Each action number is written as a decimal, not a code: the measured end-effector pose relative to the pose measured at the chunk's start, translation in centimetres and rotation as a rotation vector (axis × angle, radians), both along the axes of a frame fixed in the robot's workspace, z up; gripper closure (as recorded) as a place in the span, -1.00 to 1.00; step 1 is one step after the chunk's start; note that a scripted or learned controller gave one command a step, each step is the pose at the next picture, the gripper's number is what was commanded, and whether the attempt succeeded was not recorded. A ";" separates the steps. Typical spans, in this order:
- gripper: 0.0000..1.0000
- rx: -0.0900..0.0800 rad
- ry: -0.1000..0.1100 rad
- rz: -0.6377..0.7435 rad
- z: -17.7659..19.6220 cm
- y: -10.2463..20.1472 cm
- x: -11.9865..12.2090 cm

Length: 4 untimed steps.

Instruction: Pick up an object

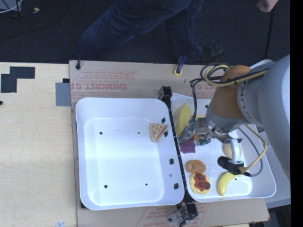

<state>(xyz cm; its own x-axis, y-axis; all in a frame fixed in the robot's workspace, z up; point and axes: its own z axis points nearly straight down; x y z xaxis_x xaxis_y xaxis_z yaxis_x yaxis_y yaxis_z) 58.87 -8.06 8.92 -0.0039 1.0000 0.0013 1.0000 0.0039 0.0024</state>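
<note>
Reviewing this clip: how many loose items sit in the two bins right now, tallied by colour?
Yellow: 2, corn and banana
Tan: 2, wedge in the left bin and pretzel
Purple: 1, purple item
Red and yellow: 1, pizza
Total: 6. Other items may lie hidden under the arm.

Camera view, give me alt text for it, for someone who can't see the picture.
A grey robot arm reaches from the right, its gripper low over the right bin beside a yellow corn cob and purple toy. That bin also holds a pretzel, pizza slice and banana. The left bin holds a tan cheese-like wedge.
</note>
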 end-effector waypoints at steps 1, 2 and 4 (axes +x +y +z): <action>-1.00 -0.002 0.009 -0.009 -0.2 -7.0 -4.6; -1.00 -0.010 0.002 -0.001 -0.1 -3.4 1.3; 1.00 -0.010 0.005 -0.008 1.0 -2.1 2.9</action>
<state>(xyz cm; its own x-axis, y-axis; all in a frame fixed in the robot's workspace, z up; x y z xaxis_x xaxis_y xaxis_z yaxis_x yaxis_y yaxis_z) 61.77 -10.16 9.87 0.0046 1.0000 -0.0082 1.0000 -0.0046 -0.0029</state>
